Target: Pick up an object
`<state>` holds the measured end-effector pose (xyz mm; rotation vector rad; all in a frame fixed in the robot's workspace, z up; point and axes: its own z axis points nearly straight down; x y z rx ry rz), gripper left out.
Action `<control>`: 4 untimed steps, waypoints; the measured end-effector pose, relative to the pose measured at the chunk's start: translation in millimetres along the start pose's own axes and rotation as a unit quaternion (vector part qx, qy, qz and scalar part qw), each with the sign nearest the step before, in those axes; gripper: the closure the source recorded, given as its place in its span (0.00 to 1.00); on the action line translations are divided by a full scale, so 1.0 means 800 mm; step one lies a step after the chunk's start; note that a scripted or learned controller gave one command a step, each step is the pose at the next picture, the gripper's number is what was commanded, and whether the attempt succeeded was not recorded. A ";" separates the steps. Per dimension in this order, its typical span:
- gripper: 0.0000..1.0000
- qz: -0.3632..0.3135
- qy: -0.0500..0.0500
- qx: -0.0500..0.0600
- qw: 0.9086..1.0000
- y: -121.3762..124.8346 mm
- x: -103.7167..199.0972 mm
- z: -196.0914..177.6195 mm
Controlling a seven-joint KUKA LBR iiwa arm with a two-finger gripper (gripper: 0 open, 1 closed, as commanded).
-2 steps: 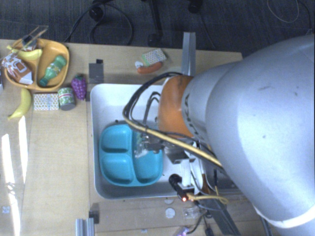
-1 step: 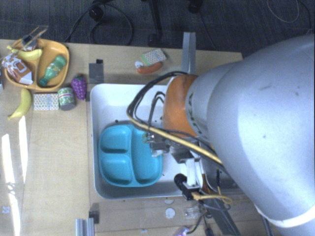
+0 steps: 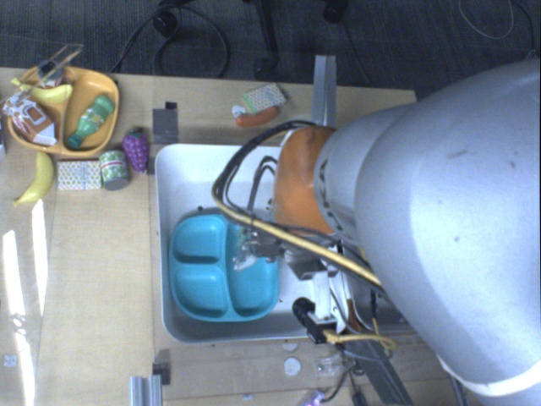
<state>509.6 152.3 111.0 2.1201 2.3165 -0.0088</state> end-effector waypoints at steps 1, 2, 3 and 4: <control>0.00 -0.056 0.002 -0.003 0.998 0.084 -0.025 -0.099; 0.00 -0.046 0.002 -0.001 0.999 0.002 0.003 0.007; 1.00 -0.037 -0.010 0.003 0.999 0.002 -0.017 0.004; 0.00 -0.043 -0.004 0.000 0.999 0.003 -0.006 -0.001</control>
